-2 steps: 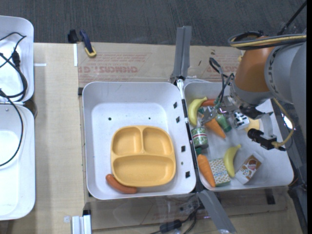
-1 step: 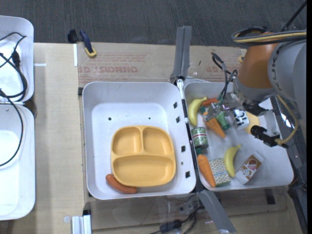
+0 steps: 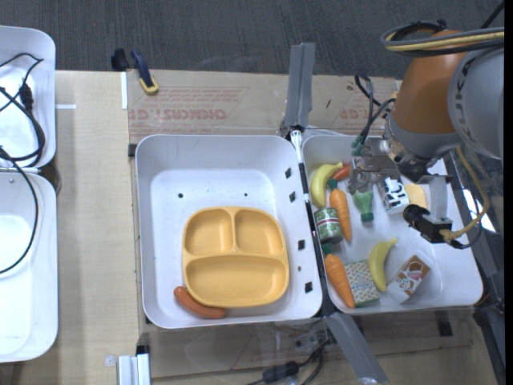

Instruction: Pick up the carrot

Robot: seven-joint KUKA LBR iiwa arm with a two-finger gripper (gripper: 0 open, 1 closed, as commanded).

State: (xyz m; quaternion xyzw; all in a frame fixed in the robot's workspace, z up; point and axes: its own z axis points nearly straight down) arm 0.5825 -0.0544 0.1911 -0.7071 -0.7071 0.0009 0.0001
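Note:
Two orange carrots lie in the right bin (image 3: 465, 295). One carrot (image 3: 342, 213) lies lengthwise near the bin's left wall, beside a small can (image 3: 327, 224). The other carrot (image 3: 338, 281) lies at the front left corner, next to a snack packet (image 3: 362, 281). My gripper (image 3: 365, 176) hangs over the back middle of the right bin. It is just above a green bottle (image 3: 365, 204) and slightly right of and behind the upper carrot. Nothing is visibly held.
The right bin also holds a banana (image 3: 321, 181) at the back left, a second banana (image 3: 379, 261), a carton (image 3: 407, 277) and a black-and-white box (image 3: 393, 192). The left bin (image 3: 160, 215) holds a yellow divided plate (image 3: 236, 255) and a sausage (image 3: 200, 304).

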